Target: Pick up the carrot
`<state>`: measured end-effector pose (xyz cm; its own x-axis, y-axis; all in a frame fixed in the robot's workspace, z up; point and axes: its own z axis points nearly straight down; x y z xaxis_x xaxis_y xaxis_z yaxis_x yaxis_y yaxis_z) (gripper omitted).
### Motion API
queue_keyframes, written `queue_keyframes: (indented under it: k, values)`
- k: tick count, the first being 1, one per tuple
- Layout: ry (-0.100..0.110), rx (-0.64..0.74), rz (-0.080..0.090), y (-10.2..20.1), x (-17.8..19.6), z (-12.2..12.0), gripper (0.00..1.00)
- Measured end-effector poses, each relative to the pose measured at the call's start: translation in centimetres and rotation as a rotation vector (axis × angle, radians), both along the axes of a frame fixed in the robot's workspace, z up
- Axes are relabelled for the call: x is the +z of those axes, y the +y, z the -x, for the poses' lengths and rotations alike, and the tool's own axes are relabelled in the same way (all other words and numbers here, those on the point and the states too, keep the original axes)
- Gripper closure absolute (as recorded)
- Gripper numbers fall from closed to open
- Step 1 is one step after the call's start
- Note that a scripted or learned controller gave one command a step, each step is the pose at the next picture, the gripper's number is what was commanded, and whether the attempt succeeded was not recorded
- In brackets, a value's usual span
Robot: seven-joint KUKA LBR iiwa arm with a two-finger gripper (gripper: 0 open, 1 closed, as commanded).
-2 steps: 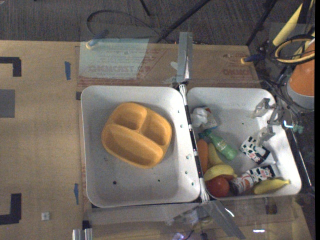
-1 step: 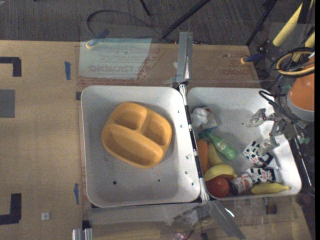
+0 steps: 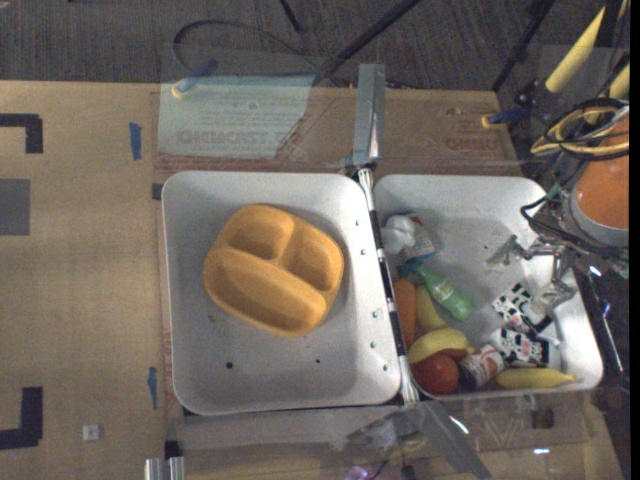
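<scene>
The carrot (image 3: 405, 310) is a short orange piece lying lengthwise against the left wall of the right bin (image 3: 470, 218). A green bottle (image 3: 441, 291) and a yellow fruit (image 3: 429, 311) lie just to its right. My gripper (image 3: 545, 260) hangs over the right side of the same bin, well to the right of the carrot and apart from it, below the arm's orange band (image 3: 605, 193). Nothing shows in its grasp.
The right bin also holds a white crumpled packet (image 3: 406, 233), a yellow banana-shaped piece (image 3: 438, 343), a red tomato (image 3: 437, 373), a small can (image 3: 481, 366), a banana (image 3: 535, 376) and black-and-white pieces (image 3: 520, 326). A yellow divided tray (image 3: 273, 268) sits in the left bin (image 3: 190, 358).
</scene>
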<state>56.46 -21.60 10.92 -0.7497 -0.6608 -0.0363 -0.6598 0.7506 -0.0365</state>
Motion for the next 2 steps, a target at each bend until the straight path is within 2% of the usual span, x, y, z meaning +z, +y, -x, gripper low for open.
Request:
queue_keyframes:
  k: [1, 2]
  values:
    - [0.001, 0.0, 0.002, -0.1, 0.0, 0.0, 0.0]
    - [0.04, -0.241, -0.011, -0.7, 27.8, -10.2, 0.0]
